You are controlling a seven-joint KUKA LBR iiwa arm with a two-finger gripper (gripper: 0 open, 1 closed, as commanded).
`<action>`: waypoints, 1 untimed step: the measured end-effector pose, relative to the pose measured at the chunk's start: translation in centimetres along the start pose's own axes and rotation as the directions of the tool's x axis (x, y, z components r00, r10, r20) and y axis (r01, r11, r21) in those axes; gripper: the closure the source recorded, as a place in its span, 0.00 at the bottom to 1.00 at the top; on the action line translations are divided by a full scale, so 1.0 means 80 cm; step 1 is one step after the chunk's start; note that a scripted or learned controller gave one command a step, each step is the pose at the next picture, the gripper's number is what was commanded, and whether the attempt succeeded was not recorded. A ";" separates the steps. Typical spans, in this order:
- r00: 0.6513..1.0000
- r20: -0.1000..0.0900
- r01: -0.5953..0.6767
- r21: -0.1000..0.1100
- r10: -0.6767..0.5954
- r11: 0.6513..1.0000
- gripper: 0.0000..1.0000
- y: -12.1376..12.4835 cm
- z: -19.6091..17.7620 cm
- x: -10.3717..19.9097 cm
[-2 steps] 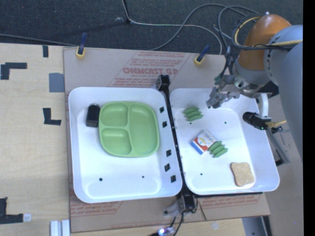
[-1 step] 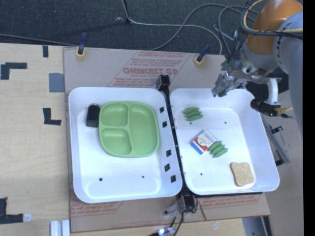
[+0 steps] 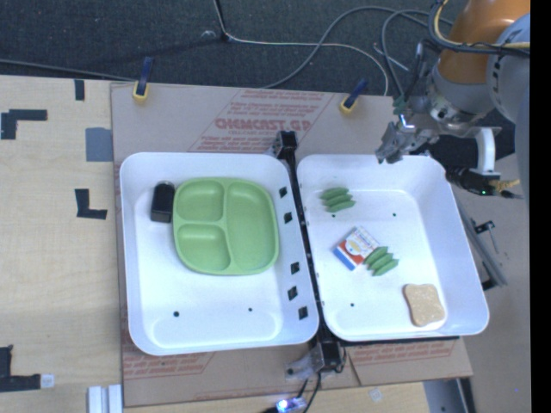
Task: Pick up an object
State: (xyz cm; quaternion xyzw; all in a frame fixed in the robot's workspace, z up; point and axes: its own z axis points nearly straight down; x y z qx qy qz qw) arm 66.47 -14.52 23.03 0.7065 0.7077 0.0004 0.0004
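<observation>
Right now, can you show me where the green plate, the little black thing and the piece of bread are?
Green plate [image 3: 227, 227]: camera view, on the middle where its dividers meet.
Little black thing [image 3: 162, 202]: camera view, on its top face.
Piece of bread [image 3: 424, 305]: camera view, on its middle.

Right bin [image 3: 448, 222]: a green pea pod [image 3: 337, 200] near the back; a small red, white and blue packet [image 3: 354, 249] at centre, touching a second green pod [image 3: 381, 261]; a tan bread slice [image 3: 424, 305] lying flat toward the front right corner. Left bin [image 3: 142, 256]: a green divided plate [image 3: 226, 226], a black block [image 3: 162, 202] just beside it.
</observation>
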 end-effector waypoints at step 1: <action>1.000 0.001 0.001 0.003 -0.001 1.000 1.00 0.000 0.013 0.063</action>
